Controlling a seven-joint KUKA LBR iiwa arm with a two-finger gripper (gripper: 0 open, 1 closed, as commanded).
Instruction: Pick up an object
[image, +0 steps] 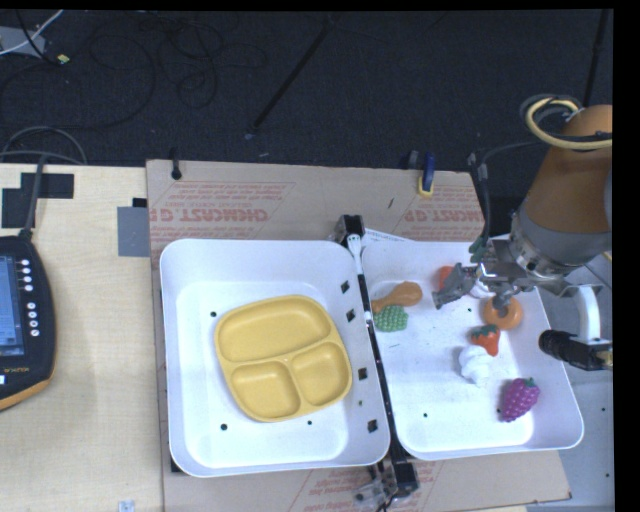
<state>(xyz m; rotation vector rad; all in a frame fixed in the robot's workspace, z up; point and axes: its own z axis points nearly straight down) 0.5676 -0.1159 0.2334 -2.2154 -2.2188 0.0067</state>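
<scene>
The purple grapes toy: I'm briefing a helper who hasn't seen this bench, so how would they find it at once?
Start at the right white bin, where the small toy foods lie. Go to its near right corner: the purple plastic grape bunch lies there, just right of the white lumpy toy. It is the bin's one purple, knobbly piece.

The right bin (420, 420) crowds toward its right half: purple grapes (518, 398), a white piece (476, 364), a strawberry (487, 340) and an orange ring (503, 314) sit close together. Its lower left floor lies open. The yellow tray (282, 357) occupies the left bin's (190, 420) middle.
</scene>
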